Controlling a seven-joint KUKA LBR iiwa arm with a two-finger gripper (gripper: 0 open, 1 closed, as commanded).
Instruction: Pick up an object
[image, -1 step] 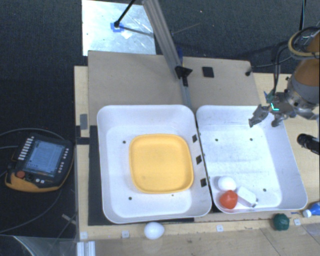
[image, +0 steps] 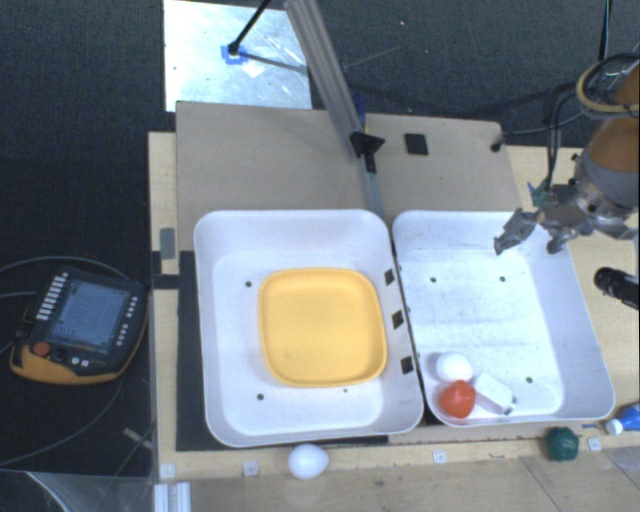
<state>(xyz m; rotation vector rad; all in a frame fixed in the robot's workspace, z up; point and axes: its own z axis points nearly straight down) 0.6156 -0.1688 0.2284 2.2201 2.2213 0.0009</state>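
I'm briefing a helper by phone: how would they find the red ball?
Look in the right bin, at its near left corner. Three small things cluster there; the red ball lies nearest the rim, below a white ball and left of a white block. It alone is red.

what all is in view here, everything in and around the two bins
bins: 2, white, side by side on the bench
plate: 1, yellow, in the left bin
white ball: 1, white, near corner of the right bin
red ball: 1, red, right bin, just in front of the white ball
white block: 1, white, right bin, beside the red ball
egg-shaped thing: 1, white, on the bench in front of the left bin
green ball: 1, dark green, on the bench past the right bin's near corner
handheld controller: 1, grey and orange, on the floor left of the bench
claw: 1, grey, over the right bin's far edge, holding nothing
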